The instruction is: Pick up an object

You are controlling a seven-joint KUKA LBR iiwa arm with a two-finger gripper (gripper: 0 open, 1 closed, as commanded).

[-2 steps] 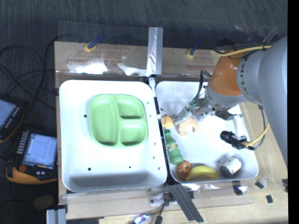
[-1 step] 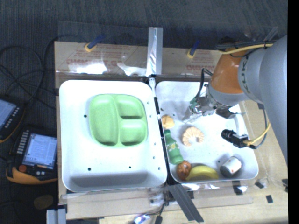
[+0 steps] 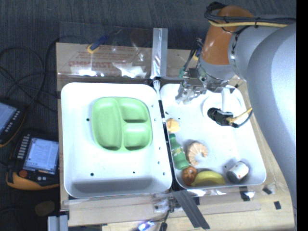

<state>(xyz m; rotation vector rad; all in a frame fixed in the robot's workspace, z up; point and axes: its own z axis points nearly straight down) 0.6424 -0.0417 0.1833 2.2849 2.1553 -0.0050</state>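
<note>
The end effector is hanging over the top of the right bin, and I cannot tell its state. A banana, a shrimp and a green bottle are lying near the bin's bottom. A green tray is sitting in the left bin.

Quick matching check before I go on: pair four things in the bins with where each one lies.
Things:
1. green divided plate
2. banana
3. shrimp
4. gripper

Places:
A. right bin, near front edge
B. over right bin's far left corner
C. left bin
D. right bin, middle, behind the banana

Pairs: 1-C, 2-A, 3-D, 4-B
</note>
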